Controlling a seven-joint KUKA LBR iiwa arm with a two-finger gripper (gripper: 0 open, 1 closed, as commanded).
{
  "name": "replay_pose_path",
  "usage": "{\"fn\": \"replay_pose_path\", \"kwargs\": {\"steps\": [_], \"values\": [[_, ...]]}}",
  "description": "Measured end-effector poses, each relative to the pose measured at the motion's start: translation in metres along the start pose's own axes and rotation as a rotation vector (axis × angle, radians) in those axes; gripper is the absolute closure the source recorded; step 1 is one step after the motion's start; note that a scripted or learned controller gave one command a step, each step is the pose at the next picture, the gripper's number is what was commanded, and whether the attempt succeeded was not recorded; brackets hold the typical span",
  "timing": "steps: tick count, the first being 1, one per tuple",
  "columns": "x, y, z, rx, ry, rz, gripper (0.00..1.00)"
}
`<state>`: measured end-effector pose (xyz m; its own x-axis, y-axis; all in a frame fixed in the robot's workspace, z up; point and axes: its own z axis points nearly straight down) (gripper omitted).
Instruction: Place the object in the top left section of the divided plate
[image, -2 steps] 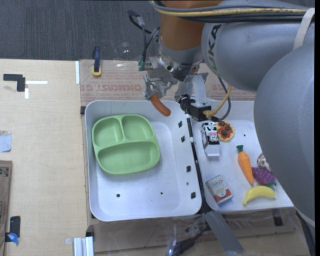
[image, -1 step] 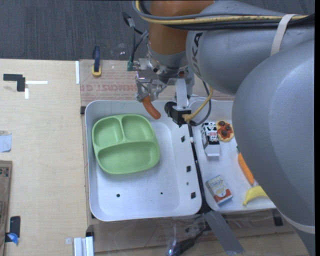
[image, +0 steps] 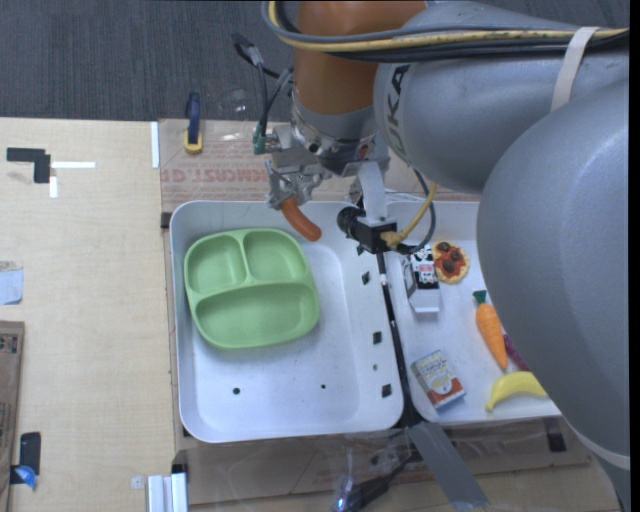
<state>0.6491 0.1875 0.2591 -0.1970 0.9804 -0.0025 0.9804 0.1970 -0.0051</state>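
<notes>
Hanging from the tool (image: 291, 195), a hot dog (image: 300, 220) sits clamped between its fingers, long axis slanting down to the right, just above the back rim of the left bin (image: 200, 400). The green divided plate (image: 252, 288) lies below; its top left section (image: 218, 262) is down and leftward, nothing between. Carrot (image: 490, 335), banana (image: 516, 389) and carton (image: 437, 378) rest in the right bin (image: 455, 405).

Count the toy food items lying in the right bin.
3: a pizza slice near the bin's far end, a carrot mid-bin, and a banana at the near end. The arm may hide others.
</notes>
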Motion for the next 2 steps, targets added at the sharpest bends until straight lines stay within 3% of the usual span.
{"fn": "replay_pose_path", "kwargs": {"steps": [1, 2], "values": [[-0.002, 0.001, -0.006, 0.003, -0.002, 0.002, 1.00], [0.013, 0.012, 0.030, 0.001, 0.000, 0.219, 1.00]]}}
